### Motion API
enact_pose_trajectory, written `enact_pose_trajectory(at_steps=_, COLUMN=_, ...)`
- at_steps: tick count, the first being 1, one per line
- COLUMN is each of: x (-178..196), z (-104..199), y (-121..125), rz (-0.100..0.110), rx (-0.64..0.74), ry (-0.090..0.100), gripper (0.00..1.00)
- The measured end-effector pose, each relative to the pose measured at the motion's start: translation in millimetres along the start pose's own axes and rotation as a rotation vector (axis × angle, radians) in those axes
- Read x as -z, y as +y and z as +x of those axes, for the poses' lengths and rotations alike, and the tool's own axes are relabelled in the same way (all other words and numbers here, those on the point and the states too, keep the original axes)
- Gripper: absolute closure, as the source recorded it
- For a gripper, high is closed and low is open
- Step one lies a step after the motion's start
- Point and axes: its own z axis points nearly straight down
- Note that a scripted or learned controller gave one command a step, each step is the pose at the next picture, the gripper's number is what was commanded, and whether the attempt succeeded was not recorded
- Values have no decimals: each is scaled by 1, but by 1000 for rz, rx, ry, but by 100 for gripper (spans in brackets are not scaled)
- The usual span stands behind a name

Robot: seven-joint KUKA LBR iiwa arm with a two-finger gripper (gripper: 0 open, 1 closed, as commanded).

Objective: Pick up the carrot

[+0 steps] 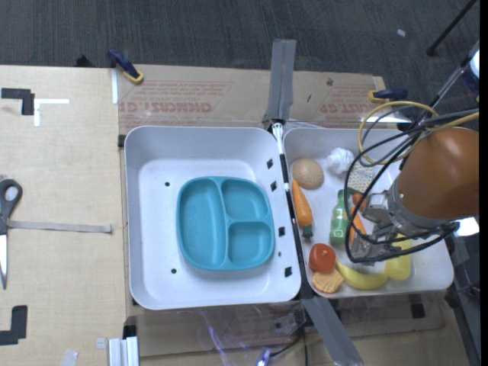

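Camera view: carrot (302, 204) lying lengthwise against the left wall of the right bin (438, 280), at about 9 o'clock in that bin, just below an egg (308, 173) and above a tomato (322, 258). Green bottle (339, 219) just beside it at 3 o'clock; banana (363, 277) and waffle (329, 282) toward 6 o'clock. Blue divided plate (226, 223) centred in the left bin (137, 204). Arm (438, 175) hanging over the right bin's 3 o'clock side, probably poised for a downward reach. End effector (374, 231) buried under cables; released or clenched, impossible to tell. White lump (340, 158) at 12 o'clock hard to identify.
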Motion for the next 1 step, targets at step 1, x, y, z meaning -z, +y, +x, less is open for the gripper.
enact_pose_trajectory(at_steps=1, x=116, z=-38, y=-70, rz=-24, rx=-180, ry=10, gripper=100)
